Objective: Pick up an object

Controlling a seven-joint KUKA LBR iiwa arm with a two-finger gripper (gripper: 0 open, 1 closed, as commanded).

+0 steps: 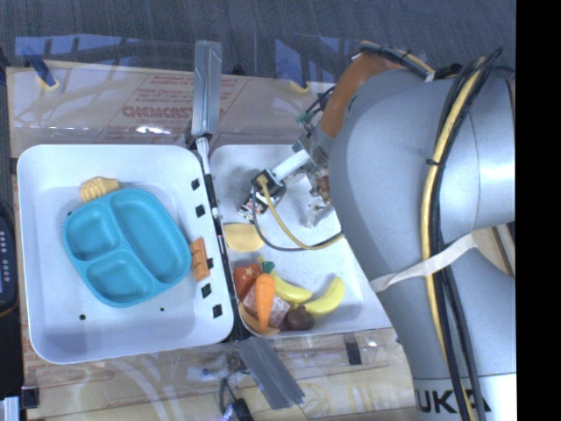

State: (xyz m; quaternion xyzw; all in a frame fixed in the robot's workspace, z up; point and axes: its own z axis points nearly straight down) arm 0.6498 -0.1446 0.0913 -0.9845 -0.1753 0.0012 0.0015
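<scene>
My gripper (pixel 317 202) hangs low over the upper middle of the right bin (pixel 230 167), under the grey arm that covers the bin's right side. Nothing shows between it and the bin floor. Toys lie in the bin's lower left: a pale yellow piece (pixel 243 236), an orange carrot (pixel 263 297), a yellow banana (pixel 321 297), a red piece (pixel 244 279) and a dark brown piece (pixel 299 319). The pale yellow piece lies nearest, below and left of the gripper.
The left bin (pixel 44 323) holds a blue divided plate (pixel 125 246) with a yellow corn cob (pixel 99 187) at its top left corner. A small orange block (pixel 200 259) sits at the wall between the bins.
</scene>
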